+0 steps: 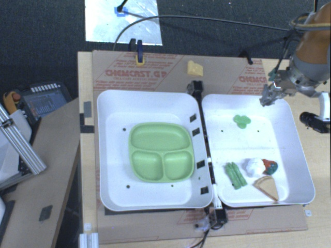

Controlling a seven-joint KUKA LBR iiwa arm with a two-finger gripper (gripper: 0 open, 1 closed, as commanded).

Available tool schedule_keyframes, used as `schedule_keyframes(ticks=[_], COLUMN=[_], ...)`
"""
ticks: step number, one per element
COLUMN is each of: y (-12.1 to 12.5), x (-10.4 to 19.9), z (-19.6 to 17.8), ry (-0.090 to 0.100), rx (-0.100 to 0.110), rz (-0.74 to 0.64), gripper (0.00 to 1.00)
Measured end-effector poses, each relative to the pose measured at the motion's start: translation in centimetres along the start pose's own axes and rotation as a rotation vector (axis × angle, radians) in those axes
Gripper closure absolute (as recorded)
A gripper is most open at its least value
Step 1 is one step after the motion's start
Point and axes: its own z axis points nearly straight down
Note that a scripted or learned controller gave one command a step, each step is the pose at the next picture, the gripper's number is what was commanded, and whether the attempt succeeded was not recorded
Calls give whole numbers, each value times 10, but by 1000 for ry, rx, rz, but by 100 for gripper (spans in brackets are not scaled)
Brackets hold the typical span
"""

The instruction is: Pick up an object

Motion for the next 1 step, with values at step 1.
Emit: schedule_keyframes(ticks=[1], y=[1], x=[0], z=[-27], ry=[1], rx=[3], rz=[1], gripper=[100])
